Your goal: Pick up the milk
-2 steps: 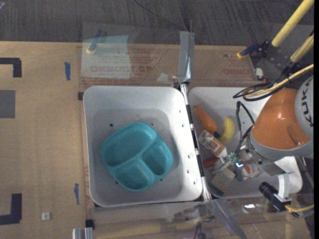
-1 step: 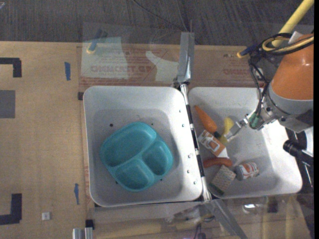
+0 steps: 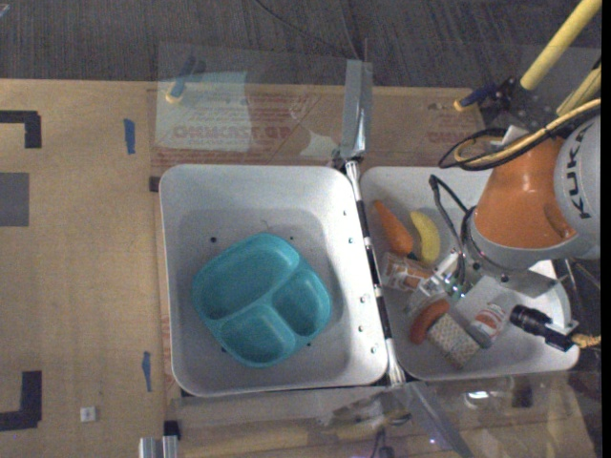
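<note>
Reaching in from the right, the grey arm [image 3: 535,203] hangs over the right bin [image 3: 535,356], its claw [image 3: 456,280] low among the items; I cannot tell its state. A small carton with red print, apparently the milk [image 3: 489,321], lies just right of the claw, beside a sausage [image 3: 429,321] and sponge [image 3: 452,340]. A carrot [image 3: 392,227] and banana [image 3: 427,236] lie further back, while the left bin [image 3: 191,198] holds a teal divided plate [image 3: 262,299].

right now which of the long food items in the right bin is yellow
The banana, lying near the bin's upper middle. The carrot just left of it is orange, and the sausage lower down is red.
</note>
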You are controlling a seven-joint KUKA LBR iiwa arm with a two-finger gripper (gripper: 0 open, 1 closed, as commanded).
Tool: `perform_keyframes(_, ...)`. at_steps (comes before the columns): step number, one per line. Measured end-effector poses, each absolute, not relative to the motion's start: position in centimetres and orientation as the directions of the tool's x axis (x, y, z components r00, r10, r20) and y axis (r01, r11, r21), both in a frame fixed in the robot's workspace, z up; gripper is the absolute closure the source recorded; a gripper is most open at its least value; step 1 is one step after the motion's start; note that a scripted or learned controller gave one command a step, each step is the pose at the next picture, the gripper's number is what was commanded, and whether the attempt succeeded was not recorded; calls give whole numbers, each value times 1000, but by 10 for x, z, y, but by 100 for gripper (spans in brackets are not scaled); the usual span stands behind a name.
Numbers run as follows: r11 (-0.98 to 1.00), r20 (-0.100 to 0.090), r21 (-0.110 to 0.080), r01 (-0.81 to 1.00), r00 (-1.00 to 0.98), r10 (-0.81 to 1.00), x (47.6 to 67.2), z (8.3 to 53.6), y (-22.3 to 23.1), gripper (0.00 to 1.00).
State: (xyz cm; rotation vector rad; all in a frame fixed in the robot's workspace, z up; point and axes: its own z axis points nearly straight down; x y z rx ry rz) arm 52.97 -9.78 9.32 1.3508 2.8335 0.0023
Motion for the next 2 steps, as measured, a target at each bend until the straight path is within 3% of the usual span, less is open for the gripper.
perform_keyframes(1,60,-3,3,998,-60,998,543,186,-125,0)
perform_keyframes(2,-38,-2,2,999,38,999,589,150,-176,0)
